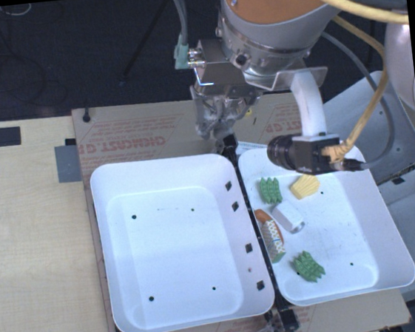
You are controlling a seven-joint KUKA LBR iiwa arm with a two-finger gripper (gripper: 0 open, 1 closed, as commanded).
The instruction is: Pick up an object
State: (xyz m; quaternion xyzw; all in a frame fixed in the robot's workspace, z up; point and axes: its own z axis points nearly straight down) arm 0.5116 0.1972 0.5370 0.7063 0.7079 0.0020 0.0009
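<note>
Nearest to me in the camera view is the arm's wrist housing (279, 12), big and orange-topped, hanging above the far edge of the bins. Below it the pincer (221, 119) sits over the cardboard just behind the seam between the two bins; it is too blurred for me to tell its state. Nothing looks held.

The left bin (128, 319) and right bin (398, 266) lie side by side on the bench so the arm can reach either. The candidates all lie in the right bin: a green block (270, 190), a yellow piece (304, 185), a small grey cylinder (289, 218), an orange-and-white packet (272, 237) along the inner wall, and a second green piece (308, 267). I judge the pick not yet begun.
</note>
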